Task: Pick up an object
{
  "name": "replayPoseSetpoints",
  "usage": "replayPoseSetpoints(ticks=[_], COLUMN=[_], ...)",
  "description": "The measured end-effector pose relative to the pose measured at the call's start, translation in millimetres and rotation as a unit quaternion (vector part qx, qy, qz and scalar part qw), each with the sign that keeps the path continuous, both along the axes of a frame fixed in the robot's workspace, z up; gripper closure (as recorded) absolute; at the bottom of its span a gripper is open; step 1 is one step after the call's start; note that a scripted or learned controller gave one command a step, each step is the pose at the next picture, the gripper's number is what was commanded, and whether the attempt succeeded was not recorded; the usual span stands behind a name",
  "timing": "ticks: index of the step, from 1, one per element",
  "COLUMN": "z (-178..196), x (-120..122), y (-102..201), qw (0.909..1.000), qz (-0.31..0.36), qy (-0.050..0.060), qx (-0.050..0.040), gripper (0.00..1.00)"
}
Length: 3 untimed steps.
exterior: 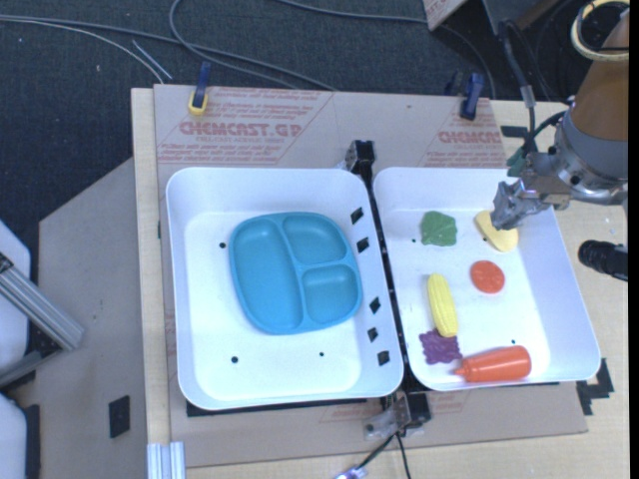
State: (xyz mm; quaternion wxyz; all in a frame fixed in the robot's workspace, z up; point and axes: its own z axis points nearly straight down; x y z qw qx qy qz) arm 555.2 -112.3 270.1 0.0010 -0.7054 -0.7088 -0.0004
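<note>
Over the right bin [574, 312] my arm [599, 118] reaches in from the right side. My gripper [511, 211] hangs low at the far part of that bin. It is right on top of a pale yellow thing [498, 236]. From up here my gripper hides part of that yellow thing. I cannot tell if it is touching it, and I cannot tell if my hand is apart or together.

Just left of my gripper sits a green lumpy thing [437, 229]. A round orange-red thing [487, 276] lies a bit nearer than the yellow thing. Left of that and nearer is a yellow corn cob [441, 303], lying with one end far and one end near. A purple bunch [438, 347] sits at the near end of the corn, touching it or almost. Beside the purple bunch, at the near edge of the bin, lies an orange carrot [494, 364] on its side.

The left bin [195, 297] holds a blue plate [295, 270] with three parts. The plate sits flat in the middle of that bin, well apart from my gripper.

Both bins rest side by side on a brown board [260, 123] with red letters on it. Two clips [199, 98] hold the far edge of the board.
</note>
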Motion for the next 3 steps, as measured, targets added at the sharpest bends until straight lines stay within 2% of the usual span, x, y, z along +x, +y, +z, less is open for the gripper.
replayPoseSetpoints(ticks=[1, 2, 3], z=[-17.7, -14.0, -29.5], x=[-7.5, -12.7, -20.1], y=[56.3, 108.0, 169.7], qw=[1.0000, 1.0000, 1.0000], qz=[0.000, 0.001, 0.001], qy=[0.001, 0.001, 0.002], qx=[0.0004, 0.0005, 0.0008], gripper=[1.00, 1.00, 1.00])
